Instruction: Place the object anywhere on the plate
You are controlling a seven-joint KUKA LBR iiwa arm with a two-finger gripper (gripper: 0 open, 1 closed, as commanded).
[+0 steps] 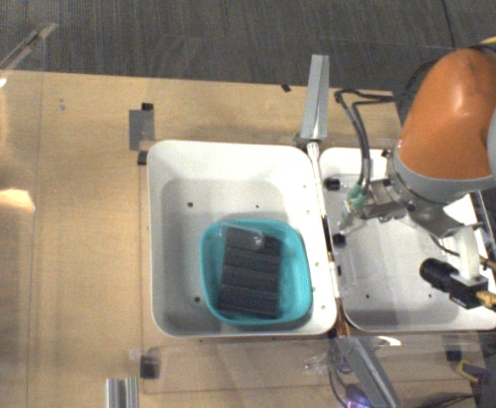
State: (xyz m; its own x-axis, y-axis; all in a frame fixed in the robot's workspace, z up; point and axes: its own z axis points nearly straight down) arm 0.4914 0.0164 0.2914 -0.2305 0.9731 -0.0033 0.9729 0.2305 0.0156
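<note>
i am hovering my gripper (362, 201) over the right bin (401, 304), at three o'clock of the teal plate (297, 266). the dark ridged block (249, 272) is lying on that plate. grip state: cannot tell. risk: dragging the block off on re-entry.

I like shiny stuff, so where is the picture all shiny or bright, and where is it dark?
In the camera view, glare makes pale patches on the clear sheet at the left; the arm's orange band has a soft shine; the white bins look bright; a shadow darkens the left bin's floor around the teal plate, and the dark object on it shows little detail.
</note>
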